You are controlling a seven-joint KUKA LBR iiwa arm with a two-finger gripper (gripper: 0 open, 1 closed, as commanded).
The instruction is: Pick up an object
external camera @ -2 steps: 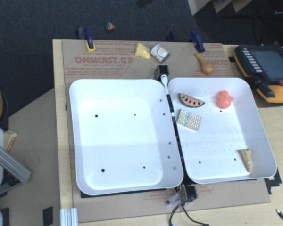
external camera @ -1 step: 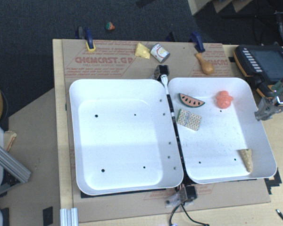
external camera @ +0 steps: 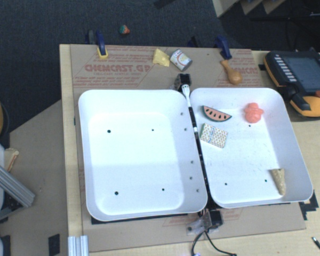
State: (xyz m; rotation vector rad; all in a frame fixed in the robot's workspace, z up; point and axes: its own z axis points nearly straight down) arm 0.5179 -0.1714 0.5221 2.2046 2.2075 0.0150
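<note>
The right bin (external camera: 288, 143) holds a watermelon slice toy (external camera: 216, 113) near its back left, a pink lumpy toy (external camera: 253, 112) at the back, a patterned flat packet (external camera: 214, 135) below the slice, and a tan cone-shaped piece (external camera: 279, 180) by the front right wall. The left bin (external camera: 90, 159) shows a bare white floor.
On the cardboard behind the bins lie a yellow wedge (external camera: 161, 58), a small white box (external camera: 181, 60) and a wooden pear-shaped piece (external camera: 232, 72). Blue clamps (external camera: 101, 43) hold the board's back edge. A teach pendant (external camera: 301, 79) rests at the right.
</note>
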